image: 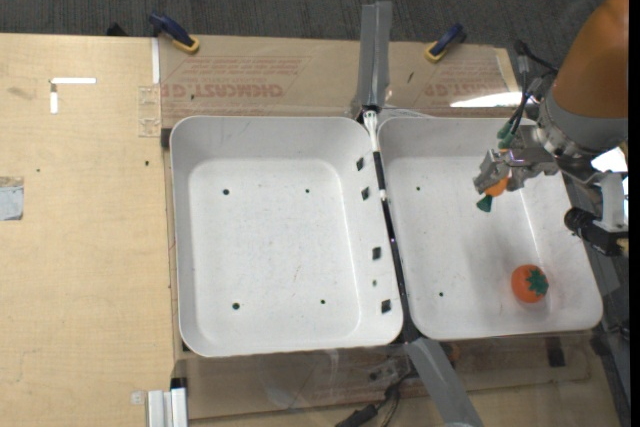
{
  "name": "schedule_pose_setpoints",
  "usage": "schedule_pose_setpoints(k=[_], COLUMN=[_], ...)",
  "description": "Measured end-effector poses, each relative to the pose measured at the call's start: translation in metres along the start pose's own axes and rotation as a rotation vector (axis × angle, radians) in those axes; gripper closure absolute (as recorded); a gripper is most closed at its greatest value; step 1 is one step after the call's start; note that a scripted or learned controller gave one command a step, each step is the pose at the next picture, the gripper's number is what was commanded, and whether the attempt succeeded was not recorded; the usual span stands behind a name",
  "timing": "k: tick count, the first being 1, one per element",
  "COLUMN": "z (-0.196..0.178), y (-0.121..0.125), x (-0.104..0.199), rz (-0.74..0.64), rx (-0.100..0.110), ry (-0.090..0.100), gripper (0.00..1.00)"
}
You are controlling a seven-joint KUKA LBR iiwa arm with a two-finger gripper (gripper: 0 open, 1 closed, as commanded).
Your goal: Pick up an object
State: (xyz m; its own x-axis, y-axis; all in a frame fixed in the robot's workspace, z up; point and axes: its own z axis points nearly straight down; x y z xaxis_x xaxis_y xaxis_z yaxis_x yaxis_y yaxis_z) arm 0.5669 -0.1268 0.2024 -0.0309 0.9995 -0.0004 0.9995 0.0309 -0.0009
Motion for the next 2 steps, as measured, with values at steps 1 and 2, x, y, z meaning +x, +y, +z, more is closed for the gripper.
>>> schedule_pose_setpoints(k=[1,2], z=[-0.0437,-0.0438], y=[-0.0201,-0.0201], x=[-0.0033,-0.0034], rz=[-0.062,-0.062], rx=[0.0,0.0], ry=[0.0,0.0], gripper=[1.0,0.0])
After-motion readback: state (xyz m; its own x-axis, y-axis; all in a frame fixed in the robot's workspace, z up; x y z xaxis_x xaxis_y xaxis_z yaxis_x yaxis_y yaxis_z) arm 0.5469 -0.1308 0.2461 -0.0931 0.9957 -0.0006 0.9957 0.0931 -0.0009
